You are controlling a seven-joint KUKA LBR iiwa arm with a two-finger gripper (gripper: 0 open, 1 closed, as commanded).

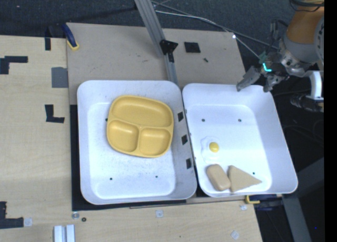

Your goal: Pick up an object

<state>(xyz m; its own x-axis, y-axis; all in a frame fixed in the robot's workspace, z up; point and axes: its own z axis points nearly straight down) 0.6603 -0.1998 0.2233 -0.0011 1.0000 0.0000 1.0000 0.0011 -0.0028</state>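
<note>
Bench, pale wood, marked with dark tape pieces; carries two shallow white bins side by side.

Left bin: one yellow divided plate, three compartments, lying flat in the upper middle of the bin, nothing on it.

Right bin: three small items grouped in the lower part.
- Fried-egg piece, white with a yellow centre, flat, nearest the bin's middle.
- Tan bread roll, oblong, long axis running from upper left to lower right, below the egg, near the bin's lower edge.
- Tan wedge, triangular, just right of the roll, apparently touching it, point towards the right.

Tool, at the end of the grey and orange arm, over the upper right rim of the right bin. Fingers stand apart and point down and left; nothing lies between them.

Relation for the coming move: all three candidate items lie below and somewhat left of the tool in the camera view, well apart from it, across the bare upper half of the right bin. The egg is the nearest, the roll and wedge farther. By this reading, a grasp on the roll would go best with the fingers set across its short side, and the wedge beside it leaves little room on that flank.
</note>
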